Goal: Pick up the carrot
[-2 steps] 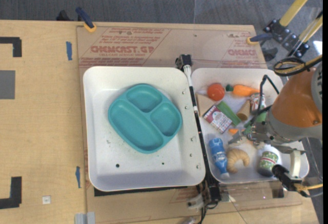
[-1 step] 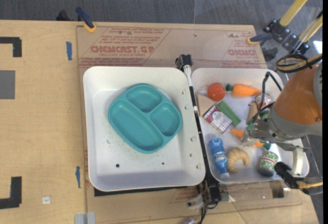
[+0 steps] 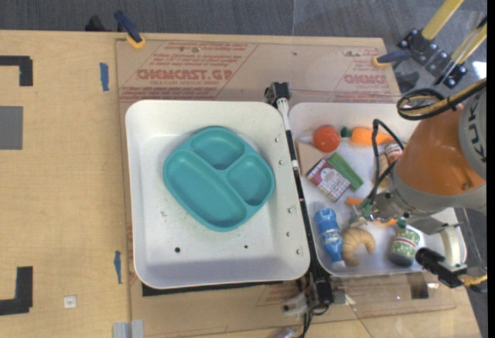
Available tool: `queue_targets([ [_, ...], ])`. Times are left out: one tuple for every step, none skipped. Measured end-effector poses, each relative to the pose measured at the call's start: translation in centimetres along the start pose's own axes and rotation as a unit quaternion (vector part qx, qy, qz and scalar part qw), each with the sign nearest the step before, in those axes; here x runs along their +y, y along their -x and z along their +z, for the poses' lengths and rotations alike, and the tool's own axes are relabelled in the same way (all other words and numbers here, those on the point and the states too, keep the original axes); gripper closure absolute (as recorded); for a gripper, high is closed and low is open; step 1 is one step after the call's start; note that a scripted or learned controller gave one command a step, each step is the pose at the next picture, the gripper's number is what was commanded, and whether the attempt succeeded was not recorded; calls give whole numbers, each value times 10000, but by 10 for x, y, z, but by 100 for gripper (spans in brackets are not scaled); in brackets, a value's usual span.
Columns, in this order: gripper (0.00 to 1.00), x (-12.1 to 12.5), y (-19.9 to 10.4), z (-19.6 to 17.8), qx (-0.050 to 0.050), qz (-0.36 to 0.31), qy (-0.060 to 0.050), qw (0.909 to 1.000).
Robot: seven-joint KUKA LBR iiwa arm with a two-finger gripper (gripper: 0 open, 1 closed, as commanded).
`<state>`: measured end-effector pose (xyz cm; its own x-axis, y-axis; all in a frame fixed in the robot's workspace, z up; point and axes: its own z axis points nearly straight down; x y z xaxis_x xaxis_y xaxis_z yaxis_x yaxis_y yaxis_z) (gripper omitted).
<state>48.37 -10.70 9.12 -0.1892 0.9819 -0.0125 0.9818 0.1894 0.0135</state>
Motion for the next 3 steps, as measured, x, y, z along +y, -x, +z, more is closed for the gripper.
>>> queue_targets([
  [100,2,0,-10,-15,0,29,10000],
  [100,4,0,-20,-26,2,51,10000],
  [100,1,-6,0,47,55,-30,10000],
])
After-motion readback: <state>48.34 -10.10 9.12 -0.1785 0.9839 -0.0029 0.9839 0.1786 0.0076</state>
